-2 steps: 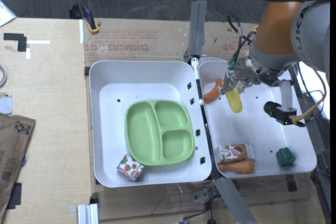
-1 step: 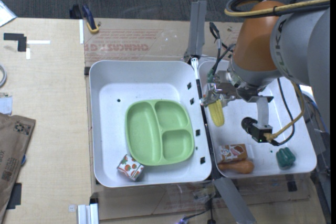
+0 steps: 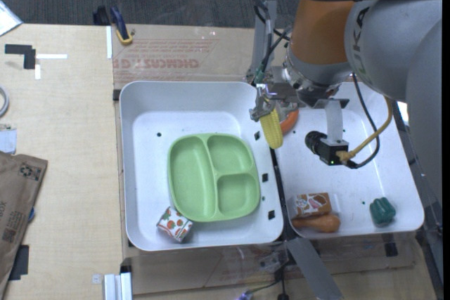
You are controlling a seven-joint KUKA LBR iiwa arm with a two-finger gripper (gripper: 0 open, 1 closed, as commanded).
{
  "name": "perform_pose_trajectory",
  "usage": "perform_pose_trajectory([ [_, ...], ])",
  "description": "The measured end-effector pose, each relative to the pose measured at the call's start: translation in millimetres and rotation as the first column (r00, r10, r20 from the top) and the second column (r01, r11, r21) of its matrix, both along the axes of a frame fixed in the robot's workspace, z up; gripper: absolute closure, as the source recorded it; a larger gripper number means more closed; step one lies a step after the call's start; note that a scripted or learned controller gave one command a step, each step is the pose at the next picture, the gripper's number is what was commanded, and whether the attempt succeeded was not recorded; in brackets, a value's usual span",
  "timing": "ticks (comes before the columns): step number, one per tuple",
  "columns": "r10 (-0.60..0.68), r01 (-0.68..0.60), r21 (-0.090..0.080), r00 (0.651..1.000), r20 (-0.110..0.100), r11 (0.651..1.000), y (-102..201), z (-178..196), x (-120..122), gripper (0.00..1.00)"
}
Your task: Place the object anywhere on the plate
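End effector (image 3: pixel 268 109) clamps corn cob (image 3: pixel 271 130) hanging vertical, tip down, beside plate (image 3: pixel 213 176)

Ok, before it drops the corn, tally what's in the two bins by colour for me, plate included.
Green: 2, the divided plate and a small green item
Yellow: 1, the corn at the gripper
Orange: 2, a carrot-like piece and something behind the corn
Printed cartons: 2, left bin, right bin
Total: 7

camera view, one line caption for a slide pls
Gripper holds a corn cob above the divider between bins, beside the green plate.
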State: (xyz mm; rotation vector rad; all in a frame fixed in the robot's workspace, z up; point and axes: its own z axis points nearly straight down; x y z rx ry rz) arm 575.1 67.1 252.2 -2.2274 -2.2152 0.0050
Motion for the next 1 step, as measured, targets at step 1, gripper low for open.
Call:
perform_pose_trajectory([
  [1,0.0,0.0,0.0,1.0,0.0,1.0,-0.2,-0.1,0.0,0.0],
])
